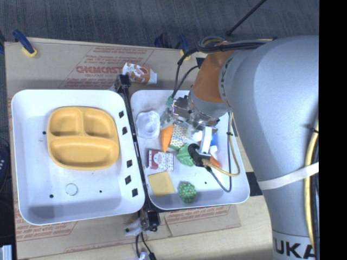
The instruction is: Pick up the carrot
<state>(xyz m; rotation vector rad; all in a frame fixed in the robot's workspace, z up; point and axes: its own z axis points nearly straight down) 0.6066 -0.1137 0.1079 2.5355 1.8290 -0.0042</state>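
Two white bins sit side by side on the bench, and all the clutter is in the right bin [233, 191], so I'll use that one as the landmark. The carrot [166, 137] lies roughly in the middle of that bin, an orange wedge standing a bit on end, touching a speckled green-and-white packet [178, 140] on its right side. Just above the carrot, toward the bin's far wall, is a clear plastic cup [147, 123]. Nearer the front of the bin there's a red and white carton [161, 160], a yellow slab that looks like cheese [161, 183], and a bumpy green ball [187, 191] near the front wall. A green leafy lump [186, 155] sits right of the carton.

The gripper [203, 145] is down inside the same bin, right of the carrot, past the packet, above the green lump. It's a tangle of metal, cable and a white-blue bit from this angle, so I can't tell how the tool is set, and nothing shows the carrot being in it. The carrot looks apart from it.

Left of that bin, the other bin [27, 161] has a yellow divided tray [83, 137] in it.
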